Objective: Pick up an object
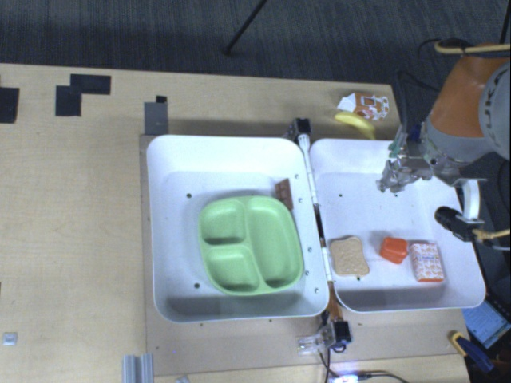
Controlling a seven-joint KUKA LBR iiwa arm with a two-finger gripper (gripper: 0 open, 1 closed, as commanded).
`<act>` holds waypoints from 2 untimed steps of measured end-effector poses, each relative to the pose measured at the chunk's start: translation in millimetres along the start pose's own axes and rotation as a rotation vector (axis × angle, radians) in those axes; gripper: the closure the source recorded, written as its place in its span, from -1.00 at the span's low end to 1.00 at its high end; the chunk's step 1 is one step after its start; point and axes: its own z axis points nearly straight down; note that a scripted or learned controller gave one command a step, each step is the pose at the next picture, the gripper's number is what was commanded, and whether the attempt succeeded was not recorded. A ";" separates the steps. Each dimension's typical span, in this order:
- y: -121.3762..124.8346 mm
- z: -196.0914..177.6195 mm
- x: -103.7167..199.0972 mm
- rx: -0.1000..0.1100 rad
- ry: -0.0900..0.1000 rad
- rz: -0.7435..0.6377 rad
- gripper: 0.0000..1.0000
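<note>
While the claw (394, 175) hangs over the right bin's (351, 162) far edge – whether parted or closed I cannot tell, though nothing shows in it – the orange block (393, 250), bread slice (349, 256) and small carton (426, 262) lie along its near edge, probably awaiting a pick.

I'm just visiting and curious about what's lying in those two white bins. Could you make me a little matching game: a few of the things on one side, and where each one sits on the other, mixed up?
Things:
1. green divided plate
2. tan slice of bread
3. orange block
4. small printed carton

Places:
A. right bin, nearest the right wall
B. left bin
C. right bin, nearest the divider between the bins
D. right bin, between the other two items there

Pairs: 1-B, 2-C, 3-D, 4-A
</note>
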 end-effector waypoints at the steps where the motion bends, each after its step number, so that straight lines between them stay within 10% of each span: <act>1: -0.3 0.4 0.2 0.001 0.000 0.000 -1.00; 2: -42.7 79.4 46.1 -0.001 0.000 0.000 -1.00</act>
